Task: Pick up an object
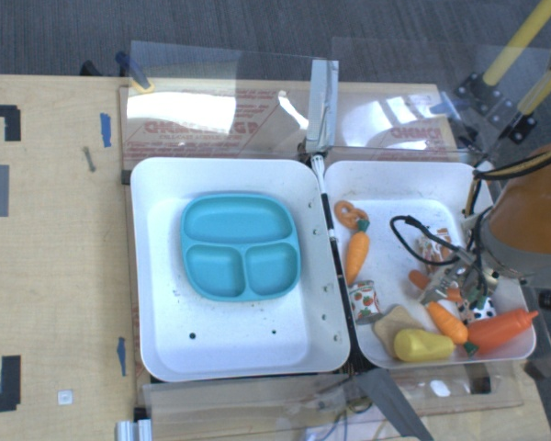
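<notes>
Carrots (pixel 356 254), lemon (pixel 421 344) and cable (pixel 406 235) crowd the gripper (pixel 452 281), grip unclear.

Can't tell gripper (pixel 447 281) finger state, lost in clutter. Arm (pixel 530 211) cut by right edge. Small items under gripper too tangled for me to identify.

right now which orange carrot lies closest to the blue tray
The long carrot by the right bin's left wall, just below the pretzel; the other two carrots lie at the far right.
</notes>
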